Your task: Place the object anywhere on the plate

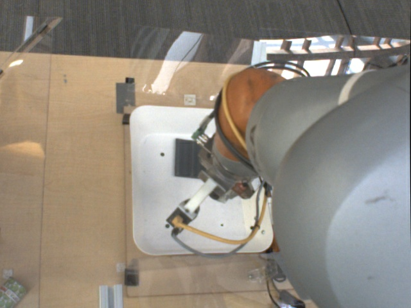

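One upright dark block, bin-centred.

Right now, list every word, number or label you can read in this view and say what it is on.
None can be read.
Small white tag on the bench above the white bin: its mark is too blurred.
Green and white packet at the lower left corner: print too small.
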